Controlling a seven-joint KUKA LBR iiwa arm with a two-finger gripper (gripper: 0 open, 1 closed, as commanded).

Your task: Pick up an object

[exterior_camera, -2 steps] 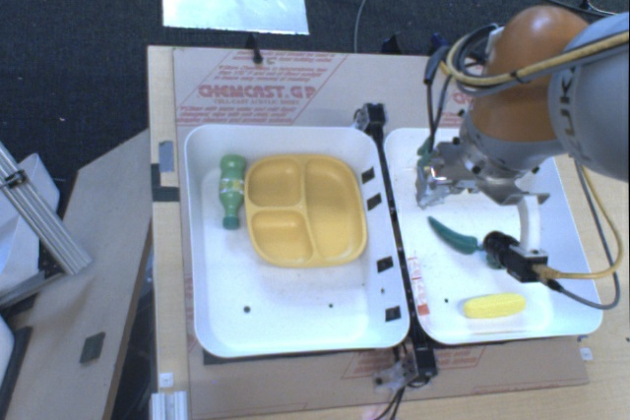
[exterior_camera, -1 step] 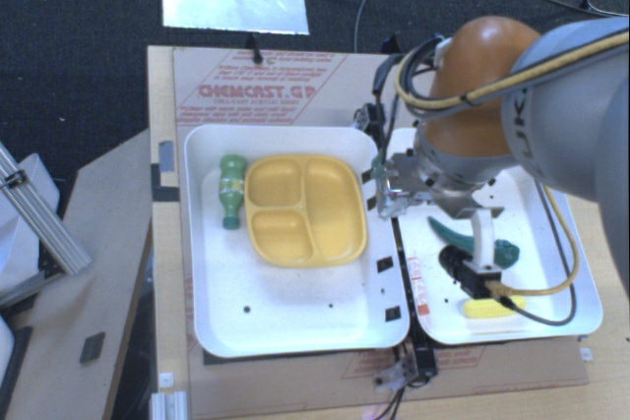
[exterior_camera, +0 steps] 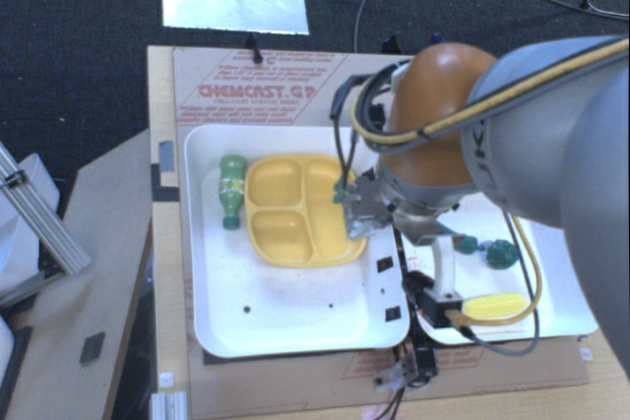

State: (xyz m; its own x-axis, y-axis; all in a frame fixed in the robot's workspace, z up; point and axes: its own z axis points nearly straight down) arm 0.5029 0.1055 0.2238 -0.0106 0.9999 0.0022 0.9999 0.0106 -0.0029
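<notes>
Nearest you, a yellow banana point(exterior_camera: 495, 308) lay in the right bin point(exterior_camera: 566, 305); beyond it, the end effector point(exterior_camera: 356, 211) hung at the yellow tray point(exterior_camera: 295, 210)'s right rim, its state impossible to tell. It risked catching that rim; the green bottle point(exterior_camera: 231, 190) lay farther left.

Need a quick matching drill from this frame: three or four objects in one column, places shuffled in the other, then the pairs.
Things:
1. green bottle
2. yellow divided tray
3. teal toy
4. yellow banana-shaped piece

Places:
A. right bin, near its front edge
B. left bin, middle, right edge under the gripper
C. left bin, lying against the tray's left side
D. right bin, behind the yellow piece, partly hidden by the arm

Pairs: 1-C, 2-B, 3-D, 4-A
</notes>
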